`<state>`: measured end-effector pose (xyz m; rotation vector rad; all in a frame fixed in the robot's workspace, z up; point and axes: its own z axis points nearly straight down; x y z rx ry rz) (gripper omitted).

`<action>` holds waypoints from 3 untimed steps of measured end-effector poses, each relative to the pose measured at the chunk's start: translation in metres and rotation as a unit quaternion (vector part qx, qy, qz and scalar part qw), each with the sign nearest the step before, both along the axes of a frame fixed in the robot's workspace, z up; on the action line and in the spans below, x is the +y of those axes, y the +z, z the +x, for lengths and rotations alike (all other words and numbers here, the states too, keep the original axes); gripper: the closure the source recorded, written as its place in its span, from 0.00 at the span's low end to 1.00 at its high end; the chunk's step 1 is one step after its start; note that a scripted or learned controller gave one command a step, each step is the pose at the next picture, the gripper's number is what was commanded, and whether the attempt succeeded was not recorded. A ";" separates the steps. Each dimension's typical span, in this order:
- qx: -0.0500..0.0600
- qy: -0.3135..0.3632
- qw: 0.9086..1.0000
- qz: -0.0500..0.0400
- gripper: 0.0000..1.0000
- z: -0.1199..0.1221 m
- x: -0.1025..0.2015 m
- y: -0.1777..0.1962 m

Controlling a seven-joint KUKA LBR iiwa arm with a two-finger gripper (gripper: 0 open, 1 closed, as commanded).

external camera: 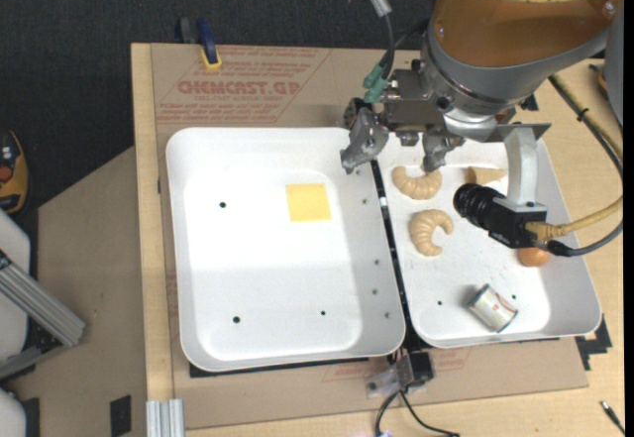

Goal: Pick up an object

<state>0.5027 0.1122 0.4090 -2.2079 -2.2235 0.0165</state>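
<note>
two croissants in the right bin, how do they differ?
The upper croissant lies right under the claw; the lower croissant sits clear of it. The upper croissant arches sideways, ends up; the lower croissant curls more upright. Both are tan crescents of similar size.

Two white bins [198,257], one yellow square [308,202], two croissants [417,183], one small metal can [491,307].
</note>
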 end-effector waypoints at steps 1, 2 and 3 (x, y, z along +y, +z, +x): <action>-0.009 -0.003 1.000 0.001 1.00 0.001 -0.004 0.019; -0.014 0.000 1.000 0.004 1.00 -0.025 0.047 0.134; -0.006 -0.003 1.000 0.001 0.00 -0.024 0.044 0.126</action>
